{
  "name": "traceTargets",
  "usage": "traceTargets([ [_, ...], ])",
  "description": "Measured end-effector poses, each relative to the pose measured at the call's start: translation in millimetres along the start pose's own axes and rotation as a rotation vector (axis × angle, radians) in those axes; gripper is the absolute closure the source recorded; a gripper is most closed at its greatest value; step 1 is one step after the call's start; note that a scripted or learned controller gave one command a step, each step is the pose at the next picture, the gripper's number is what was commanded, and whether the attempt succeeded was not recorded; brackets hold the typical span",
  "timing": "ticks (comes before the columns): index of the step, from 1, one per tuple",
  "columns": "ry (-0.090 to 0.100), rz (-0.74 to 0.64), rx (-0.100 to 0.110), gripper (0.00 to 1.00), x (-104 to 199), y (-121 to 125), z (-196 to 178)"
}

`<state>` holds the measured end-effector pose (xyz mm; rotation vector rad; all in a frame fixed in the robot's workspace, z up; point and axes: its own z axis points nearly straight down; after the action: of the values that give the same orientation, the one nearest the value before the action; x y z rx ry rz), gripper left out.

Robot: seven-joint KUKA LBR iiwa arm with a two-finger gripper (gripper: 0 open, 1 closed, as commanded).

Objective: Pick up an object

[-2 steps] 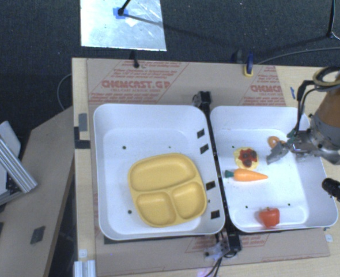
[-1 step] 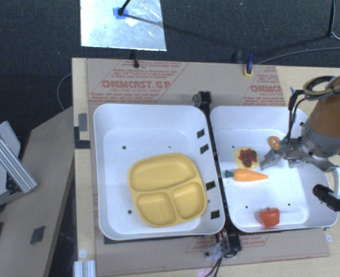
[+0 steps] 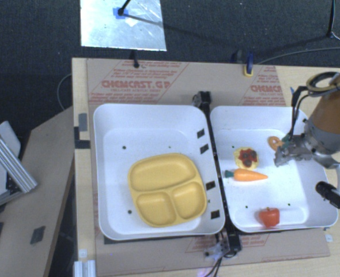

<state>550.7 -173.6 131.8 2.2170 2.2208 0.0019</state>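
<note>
A: Since we're taking the black divider strip (image 3: 212, 154) between the two shallow white bins as our ref, what sits where?

B: Left of the strip, in the left white bin (image 3: 115, 137), we see a yellow plastic plate w/ three compartments (image 3: 167, 188), lying flat, near the strip but not touching it. Right of the strip, in the right white bin (image 3: 245, 120), we count four toy food pcs: an orange plastic carrot w/ green top (image 3: 249, 176) just beside the strip, lying on its side; a small round yellow disc w/ dark red topping (image 3: 246, 157) just above the carrot; a small orange ring (image 3: 274, 142) further from the strip; a red tomato-like piece (image 3: 268, 216) toward the bin's near edge.

A: And the arm?

B: We see the grey arm w/ its orange band (image 3: 331, 117) on the far side of the right bin from the strip. Its grey two-finger gripper (image 3: 284, 153) sits low, just beside the orange ring, approx touching it.

A: Fingers spread or pinching?

B: We can't tell; too small and blurred. We see nothing lifted; all pcs lie on the bin floor.
</note>
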Motion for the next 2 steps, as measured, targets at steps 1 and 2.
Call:
traceTargets([
  [1, 0.0, -0.004, -0.005, 1.0, 7, 4, -62],
  [2, 0.0, -0.003, -0.001, 1.0, 6, 5, -85],
])
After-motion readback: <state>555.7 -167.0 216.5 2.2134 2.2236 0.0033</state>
